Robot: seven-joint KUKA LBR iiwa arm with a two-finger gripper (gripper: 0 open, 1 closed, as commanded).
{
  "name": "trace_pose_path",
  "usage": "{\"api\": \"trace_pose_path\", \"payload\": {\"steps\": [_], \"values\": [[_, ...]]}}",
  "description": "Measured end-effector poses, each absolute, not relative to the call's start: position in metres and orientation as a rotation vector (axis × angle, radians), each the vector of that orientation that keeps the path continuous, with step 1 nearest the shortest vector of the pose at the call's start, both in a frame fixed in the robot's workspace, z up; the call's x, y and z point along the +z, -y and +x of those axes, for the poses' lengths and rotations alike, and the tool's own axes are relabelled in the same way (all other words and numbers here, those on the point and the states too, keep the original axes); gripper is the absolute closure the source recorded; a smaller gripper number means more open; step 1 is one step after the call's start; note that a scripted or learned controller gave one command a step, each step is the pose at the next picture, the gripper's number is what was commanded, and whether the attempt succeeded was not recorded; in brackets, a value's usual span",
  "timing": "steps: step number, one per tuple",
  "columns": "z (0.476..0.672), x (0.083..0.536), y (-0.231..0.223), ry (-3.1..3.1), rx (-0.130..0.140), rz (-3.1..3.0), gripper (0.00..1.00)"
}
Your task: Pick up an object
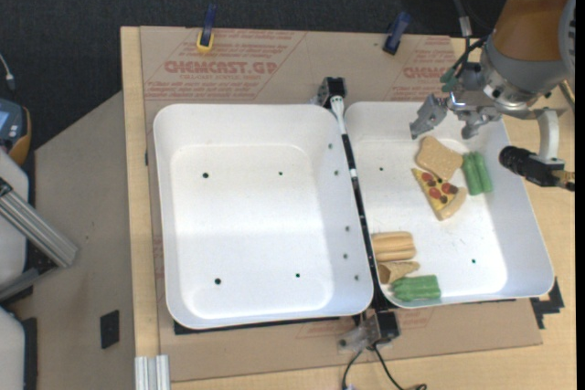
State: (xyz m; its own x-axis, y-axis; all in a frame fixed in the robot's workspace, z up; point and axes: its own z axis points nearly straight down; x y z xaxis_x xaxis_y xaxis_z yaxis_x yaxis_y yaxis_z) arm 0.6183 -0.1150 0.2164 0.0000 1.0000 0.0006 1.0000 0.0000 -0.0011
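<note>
**Hovering over the toy food**

Hanging spread and empty, the grey two-finger gripper [447, 117] sits just above the tan bread-slice toy [438, 158], probably light, stiff and slick; its thin edges look best to pinch. Below it, the right white bin [512, 242] also holds a pizza wedge [439, 190], green sticks and rolls. The left white bin [174, 196] lies well away.

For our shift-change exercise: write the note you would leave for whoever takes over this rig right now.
End effector: open, holding nothing, above the right bin's far end.
Things: bread slice, pizza slice and green stick lie just below it; breadsticks, a tan piece and a green block sit near the front edge.
Done: nothing picked.
Left: descend, grasp one object, lift.
</note>
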Motion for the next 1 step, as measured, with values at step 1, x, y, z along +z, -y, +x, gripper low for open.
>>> {"api": "trace_pose_path", "payload": {"steps": [1], "values": [[0.5837,0.0793,0.1290,2.217,0.004,-2.223,0.00]]}}
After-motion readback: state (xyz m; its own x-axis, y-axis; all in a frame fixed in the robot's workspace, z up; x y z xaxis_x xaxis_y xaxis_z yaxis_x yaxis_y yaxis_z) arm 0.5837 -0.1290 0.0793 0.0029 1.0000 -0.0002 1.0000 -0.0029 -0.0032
